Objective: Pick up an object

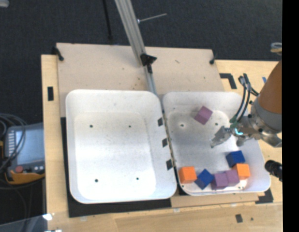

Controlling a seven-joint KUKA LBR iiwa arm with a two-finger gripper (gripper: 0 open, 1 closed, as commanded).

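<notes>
Here, a small purple cube (203,114) lies tilted alone in the right bin (188,144), apart from my fingers (221,138). They're blurred; I can't tell how open they are or whether they hold anything.

Setting: wooden desk on dark floor

Pale wood desk (50,144) with a tan board (115,66) on top; dark speckled carpet (212,18) around; slanted aluminium rail (130,25); handheld control unit (23,151) with cables at left; even overhead light.
</notes>
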